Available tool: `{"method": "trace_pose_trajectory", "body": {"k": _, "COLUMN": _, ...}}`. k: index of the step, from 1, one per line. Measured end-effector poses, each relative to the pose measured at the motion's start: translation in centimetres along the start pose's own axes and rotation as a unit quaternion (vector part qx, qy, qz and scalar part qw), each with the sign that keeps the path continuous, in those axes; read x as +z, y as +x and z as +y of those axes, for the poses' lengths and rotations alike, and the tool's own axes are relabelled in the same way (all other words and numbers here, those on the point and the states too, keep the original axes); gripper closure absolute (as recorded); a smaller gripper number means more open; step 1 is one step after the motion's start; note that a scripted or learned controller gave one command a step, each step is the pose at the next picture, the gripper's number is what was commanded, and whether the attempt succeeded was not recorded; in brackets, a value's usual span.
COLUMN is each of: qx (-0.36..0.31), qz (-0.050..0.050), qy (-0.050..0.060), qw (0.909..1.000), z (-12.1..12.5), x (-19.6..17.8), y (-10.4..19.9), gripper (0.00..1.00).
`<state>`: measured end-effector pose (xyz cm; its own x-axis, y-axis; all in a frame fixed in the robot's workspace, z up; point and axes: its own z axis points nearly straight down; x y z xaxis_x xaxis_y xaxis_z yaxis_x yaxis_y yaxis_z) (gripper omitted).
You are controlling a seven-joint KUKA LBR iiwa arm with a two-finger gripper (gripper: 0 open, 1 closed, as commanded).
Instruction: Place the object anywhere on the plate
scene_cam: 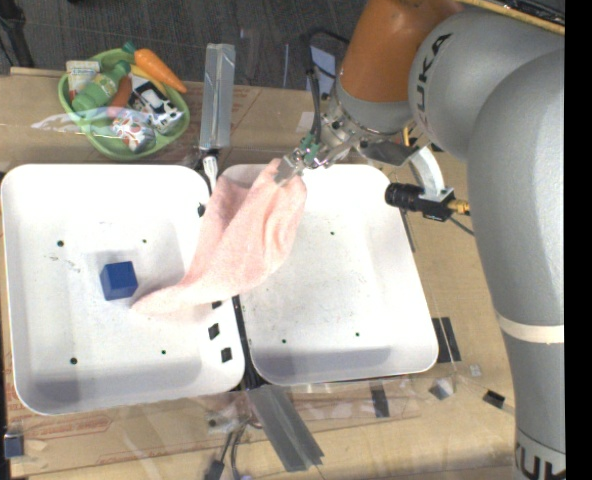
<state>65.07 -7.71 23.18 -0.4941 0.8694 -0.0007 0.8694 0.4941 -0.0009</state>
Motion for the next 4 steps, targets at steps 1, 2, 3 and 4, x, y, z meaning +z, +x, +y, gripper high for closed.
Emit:
{"method": "trace_pose_trajectory", "body": {"k": 1, "qx": -0.201, "qz": 0.001, "qy": 0.001, "qw": 0.9795, "z": 1.3, "x": 0.5, "y": 5.1, "gripper": 1.0}}
{"method": "trace_pose_trajectory", "body": {"k": 2, "qx": -0.393, "qz": 0.001, "qy": 0.0, "qw": 0.9194, "z": 4.0, "x": 1.0, "y": 9.1, "gripper": 1.0}}
{"method": "trace_pose_trajectory", "body": {"k": 3, "qx": -0.506, "qz": 0.001, "qy": 0.0, "qw": 0.8628, "z": 5.9, "x": 1.6, "y": 13.7, "gripper": 1.0}}
{"method": "trace_pose_trajectory", "body": {"k": 4, "qx": -0.507, "qz": -0.001, "qy": -0.001, "qw": 0.8618, "z": 8.3, "x": 1.8, "y": 18.5, "gripper": 1.0}}
